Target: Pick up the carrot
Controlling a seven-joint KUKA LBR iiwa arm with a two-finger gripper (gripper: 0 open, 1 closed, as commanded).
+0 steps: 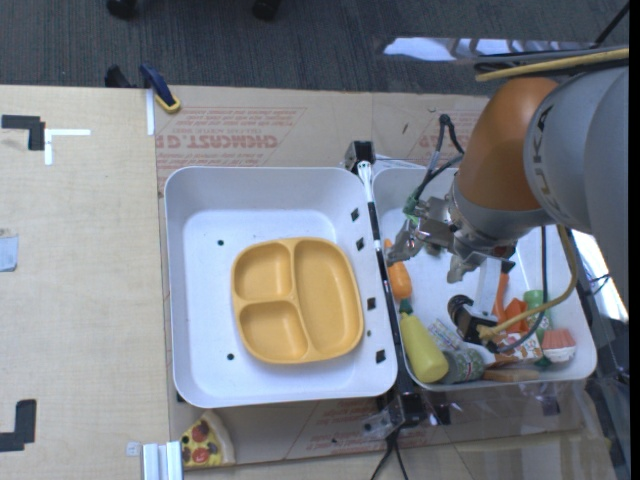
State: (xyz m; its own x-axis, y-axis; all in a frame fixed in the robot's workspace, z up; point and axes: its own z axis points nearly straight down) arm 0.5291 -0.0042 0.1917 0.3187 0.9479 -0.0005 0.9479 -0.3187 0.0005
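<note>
1. Near edge of desk (80, 298): a toy pizza slice (203, 442), lying outside the bins.
2. Right bin (432, 293), near end: a yellow toy fruit (423, 355) resting against the bin's left wall. Beside it is a tangle of small items too jumbled to name, among them a second orange piece (512, 318) with green at one end.
3. Carrot (400, 281): taken to be the stubby orange piece tight against the right bin's left wall, just beyond the yellow toy fruit and close to it.
4. Pincer (432, 248): hanging over the right bin, just beside the carrot and further from the wall. Nothing is seen in it, and whether it is open or closed cannot be told.
5. Left bin (200, 218): a yellow divided plate (297, 298), with nothing on it.
6. Arm (560, 148): grey with an orange band, entering over the right bin's far side.

Hazards, as judged:
- The carrot hugs the wall, so a descent may strike the rim or close on one side only and let the carrot slip.
- The yellow toy fruit sits close enough to be nudged or caught instead.
- The second orange piece could be mistaken for the target.
</note>
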